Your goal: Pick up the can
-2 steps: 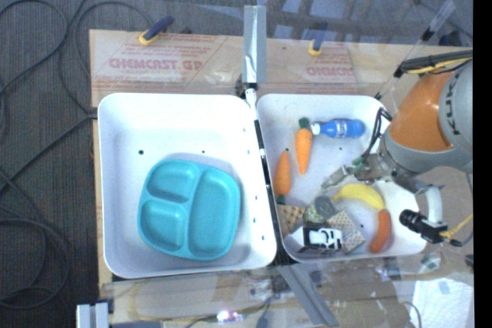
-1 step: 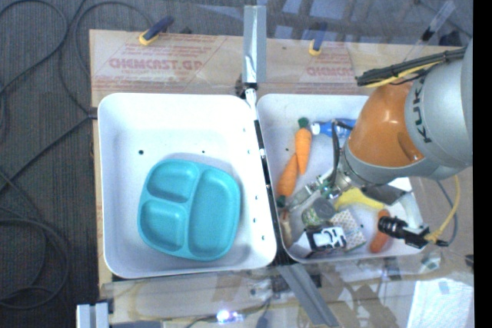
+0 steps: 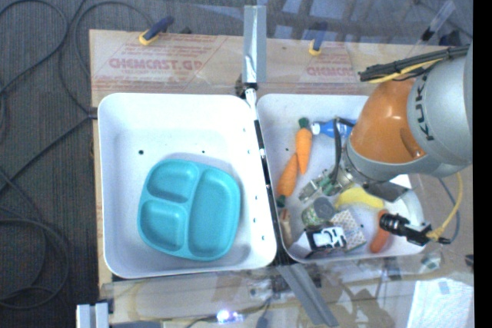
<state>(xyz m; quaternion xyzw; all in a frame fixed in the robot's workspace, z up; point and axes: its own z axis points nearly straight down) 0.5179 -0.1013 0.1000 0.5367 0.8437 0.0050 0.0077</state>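
The can (image 3: 319, 209) is seen lying in the right bin (image 3: 270, 136), its round grey end turned upward, just below and slightly to the left of the pincer (image 3: 332, 184). The pincer is lowered into that bin at the end of the arm (image 3: 411, 123), and its metal parts are seen close above the can; whether the can is touched cannot be told, and nothing is clearly seen gripped. How far the pincer stands open cannot be told from this slant.

Just to the right of the pincer a yellow banana-shaped piece (image 3: 361, 198) is seen, partly covered by the arm's wrist. Below the pincer, beyond the can, a black and white box (image 3: 329, 237) is laid on a dotted pale card (image 3: 350, 225). Further to the lower right an orange-red piece (image 3: 379, 240) is found near the bin's front rim. To the upper left of the pincer two orange carrots are placed: an upper carrot (image 3: 304, 148) with a green top and a lower carrot (image 3: 288, 176) leaning toward the dividing rim. Above the pincer a blue and white item (image 3: 329, 128) is seen.

Well to the left of the pincer, in the left bin (image 3: 123, 119), a teal divided plate (image 3: 190, 209) is set. Both bins are borne by the tabletop (image 3: 169, 65)
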